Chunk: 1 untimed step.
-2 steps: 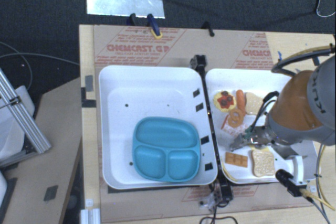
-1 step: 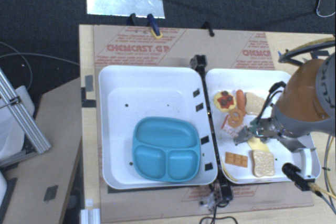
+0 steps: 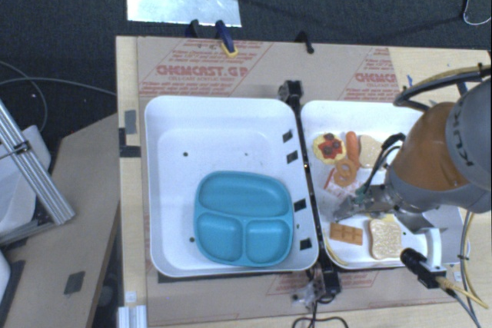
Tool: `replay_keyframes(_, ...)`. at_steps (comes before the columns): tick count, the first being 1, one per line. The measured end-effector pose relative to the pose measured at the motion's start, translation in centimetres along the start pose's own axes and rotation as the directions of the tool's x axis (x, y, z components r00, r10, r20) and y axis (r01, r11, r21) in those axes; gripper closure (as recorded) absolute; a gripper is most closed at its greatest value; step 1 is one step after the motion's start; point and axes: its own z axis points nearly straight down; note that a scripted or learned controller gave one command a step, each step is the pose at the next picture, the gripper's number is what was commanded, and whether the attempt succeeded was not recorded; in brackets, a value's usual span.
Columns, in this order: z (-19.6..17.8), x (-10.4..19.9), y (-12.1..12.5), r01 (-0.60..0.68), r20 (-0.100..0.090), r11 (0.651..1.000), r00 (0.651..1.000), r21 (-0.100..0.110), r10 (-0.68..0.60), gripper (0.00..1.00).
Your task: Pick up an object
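Hand [image 3: 355,201] down low in the right bin [image 3: 430,113], pointing toward the divider, and it sits right in the middle of the toy food. What counts for the coming grasp is direction: the cracker [image 3: 346,233] lies just below the tip in this view, the toast [image 3: 385,236] just below and to the arm side, while the pretzel [image 3: 345,172] is just above the tip, with the pizza [image 3: 329,147] and the sausage [image 3: 352,143] further up toward the far wall. So the nearest candidates flank the tip on both sides, and none shows between the metal parts; I'd judge nothing is picked yet.

Whether that hand is spread or pressed together, I cannot tell; the tip is a small grey tangle from this slant.

Long axes: the sausage runs roughly up and down the view, the cracker lies crosswise, flat on the floor. Flat pieces like the cracker and toast will likely be awkward to pinch from above.

Room is tight. The pieces crowd together near the divider, and the bulky grey-and-orange arm [image 3: 438,157] hangs over the bin's right half. The left bin [image 3: 223,119] carries a blue tray [image 3: 244,217], well apart. Both bins rest on the table [image 3: 254,61]; smooth white floor, things could slide.
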Motion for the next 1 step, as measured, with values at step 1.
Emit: replay_keyframes(1,-1.25,0.01,0.06,0.001,0.001,1.0,1.0,-0.003,-0.001,0.0)
